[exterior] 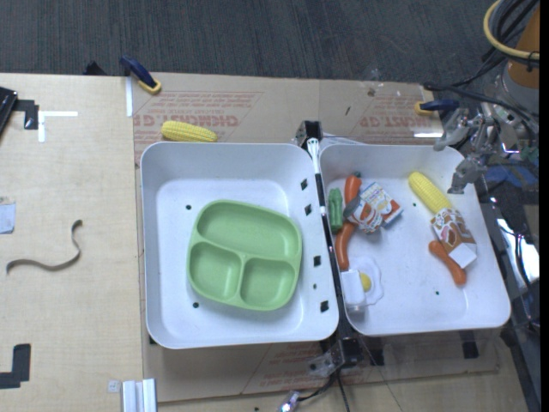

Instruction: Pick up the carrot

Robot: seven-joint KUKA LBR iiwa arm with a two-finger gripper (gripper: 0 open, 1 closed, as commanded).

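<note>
Robotics lab, manipulation test bench. Evidence: a light wood-grain bench (60,316) covered in part by a sheet of printed cardboard (223,110), held down with blue spring clamps (140,73). Two shallow white bins (163,316) are fixed side by side with black clips along the shared edge. Contents are plastic toy food, e.g. toy corn (188,130) lying on the cardboard, and a green divided plate (245,254). Tape marks on the bench top. Bundled cables (510,15) and metal arm hardware crowd the right. Dark carpet floor beyond.
</note>
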